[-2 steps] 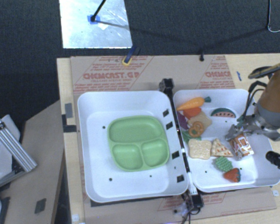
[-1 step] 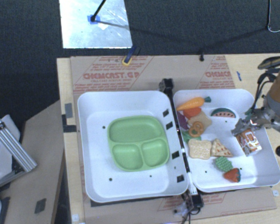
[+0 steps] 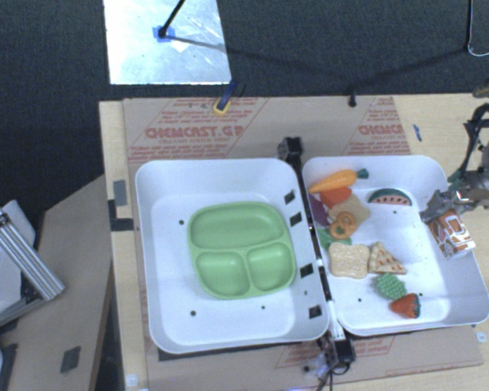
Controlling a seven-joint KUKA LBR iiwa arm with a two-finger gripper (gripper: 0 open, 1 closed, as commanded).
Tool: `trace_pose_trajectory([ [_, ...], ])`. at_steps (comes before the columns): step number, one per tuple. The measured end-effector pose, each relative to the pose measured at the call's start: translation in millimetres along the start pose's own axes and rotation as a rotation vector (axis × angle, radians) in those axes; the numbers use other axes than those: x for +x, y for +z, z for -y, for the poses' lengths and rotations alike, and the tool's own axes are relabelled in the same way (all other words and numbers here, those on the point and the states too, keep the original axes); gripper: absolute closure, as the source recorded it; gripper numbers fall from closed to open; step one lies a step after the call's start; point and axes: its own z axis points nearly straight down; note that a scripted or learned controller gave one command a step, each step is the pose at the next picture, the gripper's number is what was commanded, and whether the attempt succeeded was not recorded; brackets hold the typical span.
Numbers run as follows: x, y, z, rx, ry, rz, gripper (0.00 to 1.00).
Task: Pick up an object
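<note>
Carton [image 3: 451,234], orange and white, lies tilted by the right wall of the right bin [image 3: 476,302], just below the gripper [image 3: 447,205] and very close to it; cannot tell if touching. Gripper hangs over that bin's right edge, reaching in from the right; width of its grip not readable from this angle, nothing plainly held.

Elsewhere in the right bin: carrot [image 3: 338,179] near the top left corner, watermelon slice [image 3: 390,196] to its right, bread [image 3: 348,259] and pizza slice [image 3: 385,259] side by side mid-bin, strawberry [image 3: 405,305] near the front wall, well apart from the carton.

Holds a green tray [image 3: 238,249] with three compartments: left bin [image 3: 148,238], beside the right one.
</note>
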Motion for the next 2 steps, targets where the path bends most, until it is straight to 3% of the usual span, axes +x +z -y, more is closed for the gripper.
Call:
trace_pose_trajectory([
  [1,-0.2,-10.0,-1.1,0.004,0.000,-0.002,1.00],
  [2,56.1,-1.8,15.9,0.008,-0.004,-0.005,1.00],
])
